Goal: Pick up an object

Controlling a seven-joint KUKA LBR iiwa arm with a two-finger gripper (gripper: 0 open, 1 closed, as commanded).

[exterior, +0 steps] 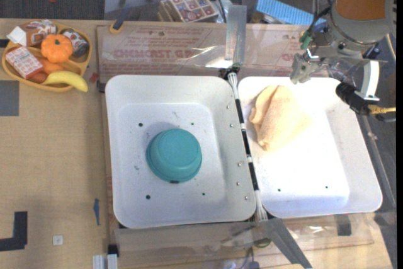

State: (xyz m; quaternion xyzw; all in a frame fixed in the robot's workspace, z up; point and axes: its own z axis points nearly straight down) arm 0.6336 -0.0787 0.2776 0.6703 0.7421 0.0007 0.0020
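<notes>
1. The end effector (301, 70) hangs at the upper edge of the right bin (352, 198), below the grey arm with its orange band. How it is set cannot be told from this slanted view, and nothing is visibly held in it.

2. Just below and to the left of it lies a crumpled yellow cloth (277, 116), in the upper left part of the right bin, close to the divider between the bins. It is the nearest candidate for picking.

3. Handling, as a judgement: the cloth looks light and soft, with no stiffness, so it should bunch and drape when lifted rather than keep its shape. It is not fragile or slippery. A raised fold near its upper hump seems the best place to pinch; a flat grip on a thin edge could slide off.

4. In the left bin (126, 97) a teal bowl (174, 155) rests upside down near the middle. It looks rigid, smooth and rounded, likely harder to grip from above.

5. On the tabletop (50, 160), far left, a yellow dish (12, 66) carries a banana (68, 79), a small orange pumpkin (56, 48) and some small packets.

6. Writing: the cardboard strip (164, 50) behind the bins bears red lettering, seen upside down and not readable. A patterned box (189, 3) lies beyond; its print is too small to read.
</notes>
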